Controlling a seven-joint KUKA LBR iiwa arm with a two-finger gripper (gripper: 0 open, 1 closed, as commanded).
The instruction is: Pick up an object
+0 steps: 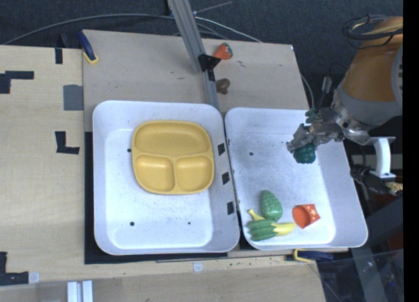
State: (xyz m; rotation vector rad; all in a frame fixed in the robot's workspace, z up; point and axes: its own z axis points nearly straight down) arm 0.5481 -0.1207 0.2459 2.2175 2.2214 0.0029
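Arm: the grey KUKA arm with its orange band (370, 78) reaches in from the right edge, over the upper right part of the right-hand bin.
Gripper: the dark two-finger gripper (306, 138) hangs low over the upper right area of the right bin, tilted toward the left.
Gripper state: the fingers appear closed around a small dark teal rounded object (304, 155), which sits right at the fingertips; whether it is lifted clear of the bin floor cannot be told.
Right bin: the shallow white plastic bin on the right (262, 137) has a speckled floor and carries several toys in its lower part.
Green toy: a leafy green vegetable-shaped piece (270, 205) stands near the lower middle of the right bin.
Yellow and green toy: a long green pod lying against a yellow banana-like piece (268, 229) rests just below the leafy one, close to the front wall.
Orange toy: a small orange-red block-like object (305, 215) lies to the right of the green pieces, apart from them.
Left bin: the shallow white plastic bin on the left (111, 183) holds one thing.
Plate: a yellow plastic plate with three compartments (173, 156) lies flat in the upper half of the left bin.
Bench: the pale wooden bench top (144, 65) bears both bins side by side, touching along their inner walls.
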